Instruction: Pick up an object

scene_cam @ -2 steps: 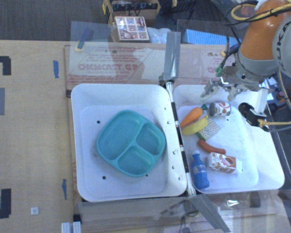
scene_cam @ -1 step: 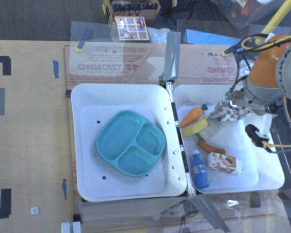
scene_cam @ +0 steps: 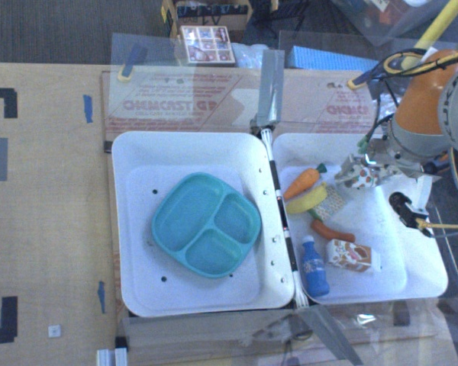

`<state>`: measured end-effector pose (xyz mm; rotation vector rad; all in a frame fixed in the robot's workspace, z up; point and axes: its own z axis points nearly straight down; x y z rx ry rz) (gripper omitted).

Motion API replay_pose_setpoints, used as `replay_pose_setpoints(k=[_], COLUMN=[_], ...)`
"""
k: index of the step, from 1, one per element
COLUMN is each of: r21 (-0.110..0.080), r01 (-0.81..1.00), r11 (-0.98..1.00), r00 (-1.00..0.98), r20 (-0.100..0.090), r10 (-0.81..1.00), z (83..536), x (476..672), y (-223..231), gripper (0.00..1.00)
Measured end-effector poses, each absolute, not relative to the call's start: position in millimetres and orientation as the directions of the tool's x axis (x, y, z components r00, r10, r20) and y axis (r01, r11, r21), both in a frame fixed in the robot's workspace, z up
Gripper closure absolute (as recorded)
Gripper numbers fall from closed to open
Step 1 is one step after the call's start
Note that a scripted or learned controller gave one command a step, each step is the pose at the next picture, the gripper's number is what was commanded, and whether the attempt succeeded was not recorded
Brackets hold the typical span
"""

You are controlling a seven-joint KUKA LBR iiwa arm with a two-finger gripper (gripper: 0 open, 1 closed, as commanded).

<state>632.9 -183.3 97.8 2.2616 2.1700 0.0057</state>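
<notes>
**Tool over the right bin's far side, among the small objects**

Camera view: On the table, the left bin [scene_cam: 130, 166] bears a teal divided plate [scene_cam: 206, 224] lying flat near its middle. The right bin [scene_cam: 427, 273] carries the small things: an orange carrot [scene_cam: 303, 181] touching a yellow banana [scene_cam: 308, 199] just below it, a red-orange piece [scene_cam: 332, 231] nearer the front, a small carton [scene_cam: 349, 255] just beside that, and a blue bottle [scene_cam: 314, 268] lying next to the bin's left wall. The arm [scene_cam: 427, 105] reaches in from the right; its tool [scene_cam: 364, 173] sits low at the bin's far side, by a patterned object [scene_cam: 354, 177]. Whether the tool is wide, narrow or gripping cannot be told.
</notes>
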Motion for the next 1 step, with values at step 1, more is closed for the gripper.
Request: replay_pose_setpoints(k=[1], r21=[0.002], r01=[0.999], r11=[0.043], r00=[-0.043], r20=[-0.001], r10=[0.999], z=[179.9], x=[640.5], y=[-137.9], gripper=[1.00])
